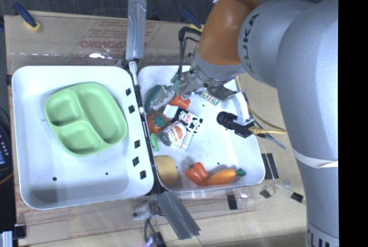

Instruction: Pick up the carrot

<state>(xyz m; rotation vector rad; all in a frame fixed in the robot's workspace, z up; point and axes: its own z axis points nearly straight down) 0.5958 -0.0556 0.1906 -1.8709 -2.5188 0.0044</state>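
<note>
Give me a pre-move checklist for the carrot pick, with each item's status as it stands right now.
1. Carrot located: ok, it lies near the front wall of the right bin.
2. Carrot top unobstructed: ok, nothing lies over it.
3. Neighbours clear of the carrot: not ok, an orange pepper touches its left end.
4. Claw above the carrot: not ok, it sits over the clutter at the bin's back left.
5. Claw open: cannot tell.
6. Claw free of other items: cannot tell, toys crowd beneath it.
</note>
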